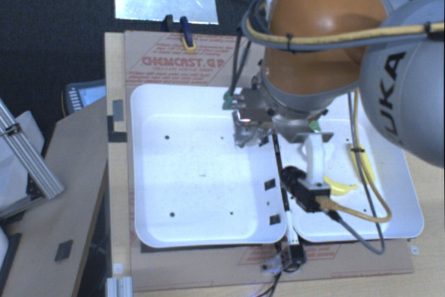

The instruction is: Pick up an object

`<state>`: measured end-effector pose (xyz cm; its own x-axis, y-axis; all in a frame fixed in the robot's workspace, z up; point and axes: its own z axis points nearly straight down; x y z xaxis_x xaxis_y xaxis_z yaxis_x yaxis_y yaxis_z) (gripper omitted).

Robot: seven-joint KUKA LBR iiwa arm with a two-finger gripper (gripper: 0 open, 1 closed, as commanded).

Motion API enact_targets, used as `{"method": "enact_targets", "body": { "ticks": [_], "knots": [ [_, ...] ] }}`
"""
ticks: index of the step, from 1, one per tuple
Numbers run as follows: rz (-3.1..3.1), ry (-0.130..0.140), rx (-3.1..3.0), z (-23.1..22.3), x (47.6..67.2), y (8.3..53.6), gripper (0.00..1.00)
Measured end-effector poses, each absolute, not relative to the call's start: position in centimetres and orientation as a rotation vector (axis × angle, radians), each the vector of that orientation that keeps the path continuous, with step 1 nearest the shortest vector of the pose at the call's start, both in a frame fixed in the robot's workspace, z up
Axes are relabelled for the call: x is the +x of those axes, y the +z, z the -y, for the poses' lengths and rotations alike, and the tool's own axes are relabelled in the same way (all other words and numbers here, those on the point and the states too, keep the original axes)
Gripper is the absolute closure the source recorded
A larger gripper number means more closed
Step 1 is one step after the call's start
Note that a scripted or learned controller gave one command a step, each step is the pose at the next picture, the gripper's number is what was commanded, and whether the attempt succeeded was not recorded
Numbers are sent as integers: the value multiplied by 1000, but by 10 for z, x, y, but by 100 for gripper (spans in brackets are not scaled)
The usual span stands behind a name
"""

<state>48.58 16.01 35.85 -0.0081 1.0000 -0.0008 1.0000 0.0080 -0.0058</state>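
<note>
Hovering at the right edge of the shallow white left bin (pixel 174 177), the metal gripper (pixel 245 129) was open or closed, impossible to tell; a small curved yellow object (pixel 339 186) lay in the right bin (pixel 400 181).

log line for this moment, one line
tool: over left bin, right edge | yellow item: lying in right bin | pick: not yet done

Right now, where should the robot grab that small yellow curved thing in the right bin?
The yellow curved thing is likely best pinched across its narrow middle, straight down from above: it seems to lie flat in the right bin.
</note>
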Motion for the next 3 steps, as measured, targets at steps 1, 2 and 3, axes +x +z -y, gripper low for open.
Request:
{"method": "enact_targets", "body": {
  "ticks": [1,2,3],
  "knots": [
    [2216,24,-2216,-150,483,182,100],
    [2228,-7,-2217,-188,530,194,100],
    [2218,-1,-2233,-110,595,179,100]
  ]
}}
